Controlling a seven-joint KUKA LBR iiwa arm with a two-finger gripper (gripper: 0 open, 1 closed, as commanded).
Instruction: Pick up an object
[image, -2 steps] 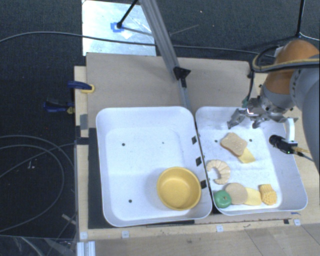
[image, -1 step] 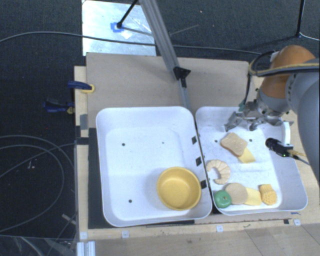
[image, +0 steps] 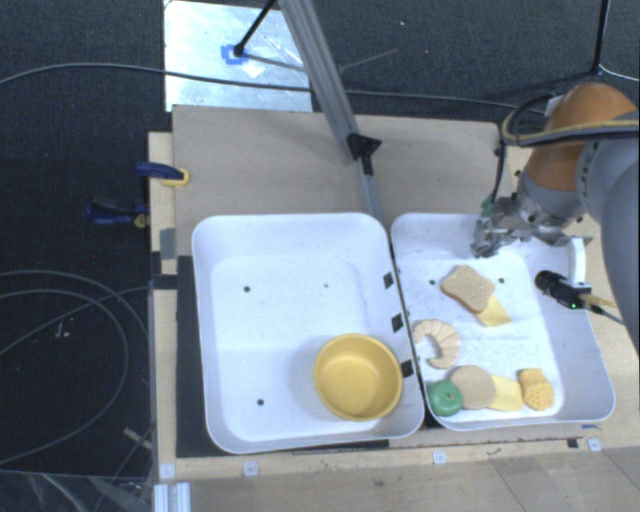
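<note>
While the pick is not yet made, these lines give the standing:
Arm: the gripper hangs over the far part of the right bin, near its back wall, with the wrist tilted in from the right
Hand: whether it is spread or pressed together cannot be told at this size; nothing can be seen between its tips
Nearest thing: the toast, lying flat just in front of the gripper, with a yellow wedge touching its near right corner
Other things: a croissant by the bin's left wall; along the near wall a green ball, a tan disc, a yellow slab and a waffle, packed close together
Left bin: the left bin holds a yellow bowl in its near right corner
Done: the approach, by the look of it; every thing lies in a bin
Left: descend, close on one thing, most likely the toast, and lift it
Risk: the toast is flat and may slip from the pinch
</note>
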